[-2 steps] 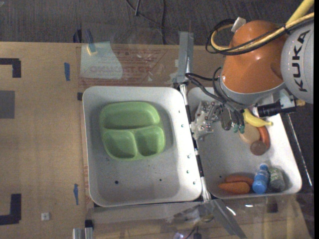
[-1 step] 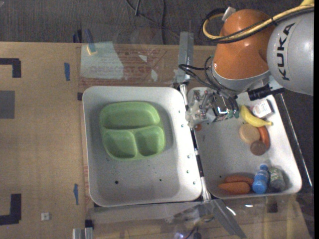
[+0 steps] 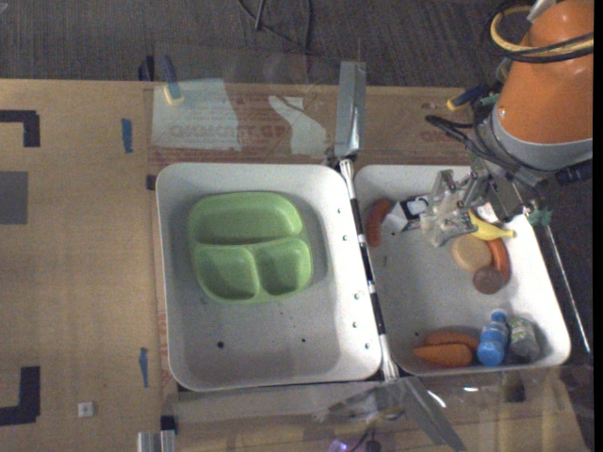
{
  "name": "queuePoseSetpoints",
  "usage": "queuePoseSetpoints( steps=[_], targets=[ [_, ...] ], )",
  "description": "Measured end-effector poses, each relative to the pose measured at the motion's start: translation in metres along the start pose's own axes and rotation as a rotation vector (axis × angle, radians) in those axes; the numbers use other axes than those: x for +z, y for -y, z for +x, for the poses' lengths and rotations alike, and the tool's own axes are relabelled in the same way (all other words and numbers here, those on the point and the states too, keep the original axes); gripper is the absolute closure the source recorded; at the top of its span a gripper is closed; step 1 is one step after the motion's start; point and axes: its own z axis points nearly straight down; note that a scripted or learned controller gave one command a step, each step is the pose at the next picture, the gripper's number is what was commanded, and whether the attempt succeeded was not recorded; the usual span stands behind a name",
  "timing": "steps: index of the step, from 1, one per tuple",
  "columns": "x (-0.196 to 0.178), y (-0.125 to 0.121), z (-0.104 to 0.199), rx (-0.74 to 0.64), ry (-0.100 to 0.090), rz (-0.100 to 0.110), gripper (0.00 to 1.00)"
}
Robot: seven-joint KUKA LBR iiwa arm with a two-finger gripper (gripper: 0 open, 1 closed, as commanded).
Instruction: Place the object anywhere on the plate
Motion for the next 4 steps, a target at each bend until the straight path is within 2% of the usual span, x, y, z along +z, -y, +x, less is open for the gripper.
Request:
queuePoseSetpoints(
  steps=[1,2,3,4],
  targets=[
    [0.097,0.027,-0.087,-0.035,-0.001,-0.002,1.00],
    [0.081,0.165,-0.079,-0.106,0.002,0.003,1.00],
    [0.118,0.135,-0.036,-0.179,-0.002,-0.001,1.00],
    [0.111,0.088,0.003,-0.467,-0.003,-0.003,1.00]
  ],
)
